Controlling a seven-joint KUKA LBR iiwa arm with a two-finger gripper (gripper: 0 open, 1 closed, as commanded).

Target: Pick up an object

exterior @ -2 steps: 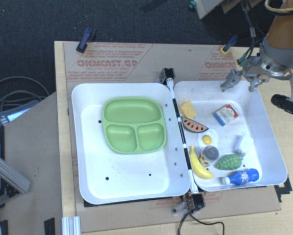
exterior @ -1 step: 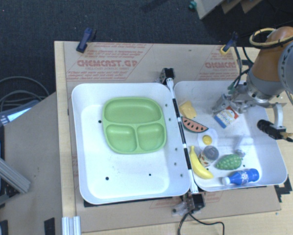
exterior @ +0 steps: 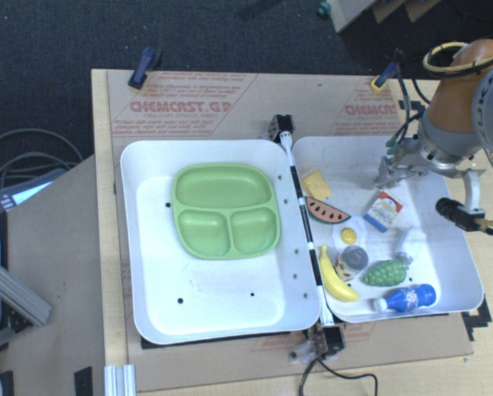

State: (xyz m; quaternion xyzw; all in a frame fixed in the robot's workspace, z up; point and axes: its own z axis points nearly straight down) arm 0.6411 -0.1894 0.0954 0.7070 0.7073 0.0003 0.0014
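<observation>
Lettering in red — "CHEMCAST GP" — marks the brown board we see; whether the metal two-finger gripper grips, we cannot tell.

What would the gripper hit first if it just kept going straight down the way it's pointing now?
Most likely the bare floor of the right bin, a little up and right of the small milk carton. The gripper hangs near the bin's far side; depth is hard to judge from this slanted view, so it could clip the carton.

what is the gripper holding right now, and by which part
Nothing that can be seen: the gripper hangs over the right bin, above the small carton, with no object between its fingers.
</observation>
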